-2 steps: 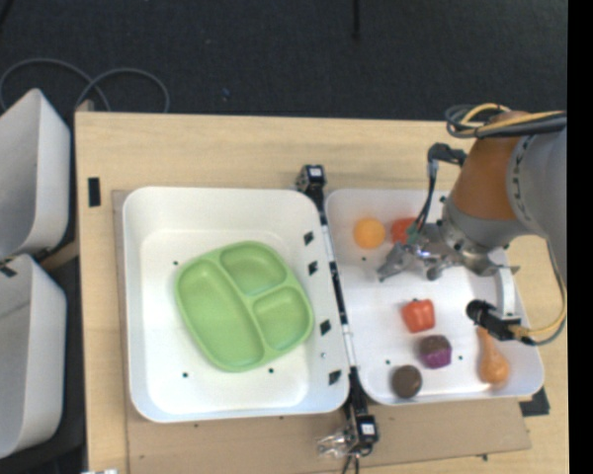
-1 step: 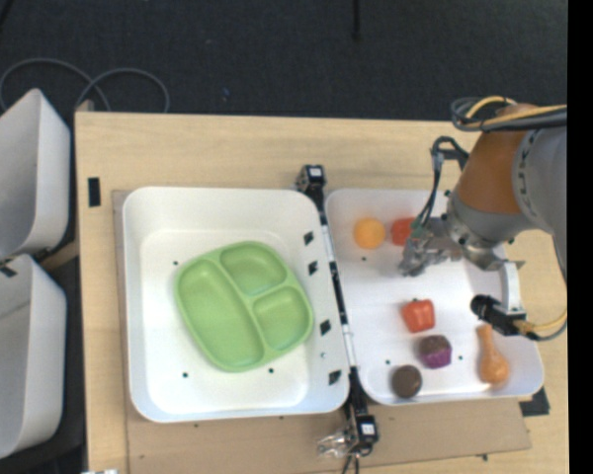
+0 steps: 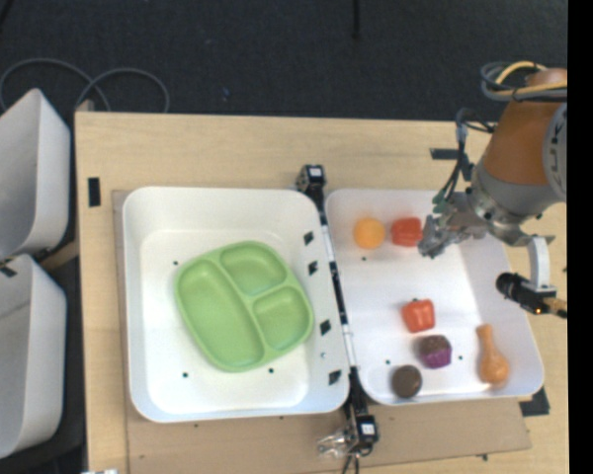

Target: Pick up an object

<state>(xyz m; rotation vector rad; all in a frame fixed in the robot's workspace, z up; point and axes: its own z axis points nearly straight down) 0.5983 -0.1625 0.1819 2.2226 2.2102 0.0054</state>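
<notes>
The pale wooden bench [image 3: 227, 151] carries two shallow white plastic bins side by side. The left bin [image 3: 148, 383] holds a light green plastic divided plate [image 3: 242, 304] with three compartments, lying flat near the bin's middle. The right bin [image 3: 376, 368] holds six small items. A round orange ball-like fruit [image 3: 369, 232] sits near the far left corner of that bin, and a small red blocky item [image 3: 405, 231] lies just beside it on its right. A red pepper-shaped toy [image 3: 419, 315] sits near the bin's middle. Nearer the front edge are a purple rounded item [image 3: 435, 352], a dark brown round item [image 3: 406, 381] to its lower left, and an orange pear-shaped gourd toy [image 3: 491, 356] towards the right wall. The grey arm with its orange band [image 3: 519, 151] reaches in from the right, and its claw [image 3: 433, 237] hangs low over the far part of the right bin, just beside the small red blocky item, on that item's right. Whether the claw touches that item cannot be told. Whether the claw is spread or pressed together cannot be told either, since its tip is dark and small in this view. Nothing is seen pinched in it.
</notes>
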